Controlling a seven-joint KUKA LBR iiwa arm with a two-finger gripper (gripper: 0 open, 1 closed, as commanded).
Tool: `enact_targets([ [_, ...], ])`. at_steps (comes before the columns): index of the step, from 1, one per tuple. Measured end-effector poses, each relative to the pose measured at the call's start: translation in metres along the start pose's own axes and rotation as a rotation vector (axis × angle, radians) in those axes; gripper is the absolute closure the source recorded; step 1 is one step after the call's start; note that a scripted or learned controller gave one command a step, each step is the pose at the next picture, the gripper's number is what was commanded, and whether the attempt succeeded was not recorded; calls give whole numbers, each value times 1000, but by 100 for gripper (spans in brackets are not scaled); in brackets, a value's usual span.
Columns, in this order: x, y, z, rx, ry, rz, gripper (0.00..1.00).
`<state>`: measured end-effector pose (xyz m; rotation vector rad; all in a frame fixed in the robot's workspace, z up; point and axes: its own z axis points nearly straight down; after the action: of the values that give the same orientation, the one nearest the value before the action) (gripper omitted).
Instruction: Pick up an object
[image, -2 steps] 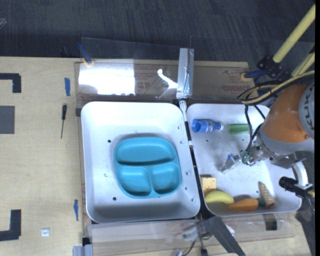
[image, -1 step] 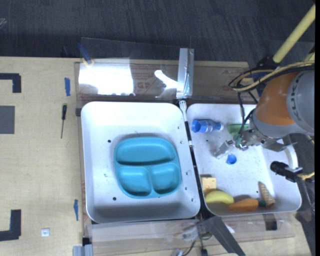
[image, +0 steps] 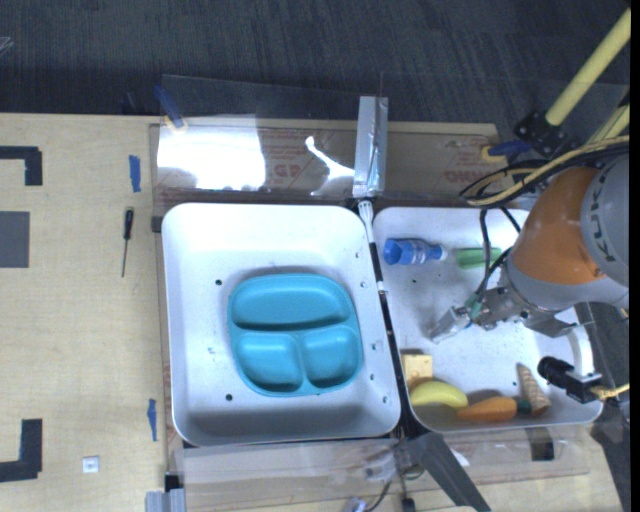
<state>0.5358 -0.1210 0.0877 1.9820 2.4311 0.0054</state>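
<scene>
My gripper hangs low over the middle of the right bin, above bare white floor, with nothing visibly held. A blue bottle lies at the bin's far left, and a green object lies just right of it, partly behind the arm. Along the near wall sit a tan cube, a yellow banana, an orange carrot and a brown ridged cone. The gripper is apart from all of them.
The left bin holds a blue divided plate. A clear plastic wall and a metal post stand behind the bins. The grey and orange arm covers the right bin's far right corner.
</scene>
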Motion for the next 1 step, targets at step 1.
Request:
enact_targets([
  [1, 0, 65, 1, -1, -1, -16, 0],
])
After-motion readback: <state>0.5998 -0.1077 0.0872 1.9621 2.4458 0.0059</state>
